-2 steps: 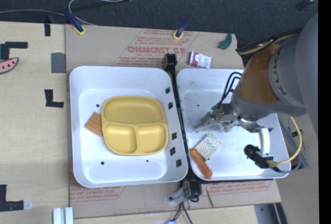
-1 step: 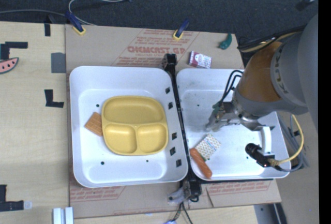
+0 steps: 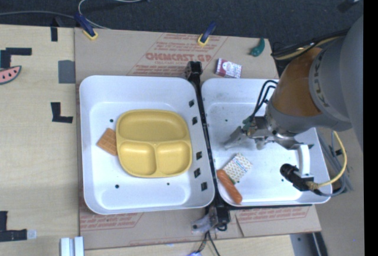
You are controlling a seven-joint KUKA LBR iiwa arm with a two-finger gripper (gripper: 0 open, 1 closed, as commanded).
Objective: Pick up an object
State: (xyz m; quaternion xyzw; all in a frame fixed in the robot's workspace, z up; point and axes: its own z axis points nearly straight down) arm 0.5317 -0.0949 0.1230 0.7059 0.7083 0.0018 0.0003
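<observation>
Yellow moulded plastic fills much of the left bin: a smooth, rounded-square divided plate with one long compartment and two smaller ones. A flat tan cracker-like piece with a rough, grainy face pokes out from under the plate's left edge.

Both bins are shallow glossy white trays with rounded corners, clipped together along a black seam, standing on a brown cardboard sheet printed in red that covers the pale wooden tabletop.

Over the right bin, the grey arm with its orange band ends in a metallic claw. Its slim prongs point left over the bare bin floor; I cannot tell whether they are apart or together, and nothing is seen between them.

Just below the claw lies a small squarish packet with a speckled white and pale yellow pattern. Touching its lower left corner is an orange, carrot-shaped piece lying at a slant near the bin's front wall.

A small crinkled red and white wrapper lies on the cardboard behind the bins.
</observation>
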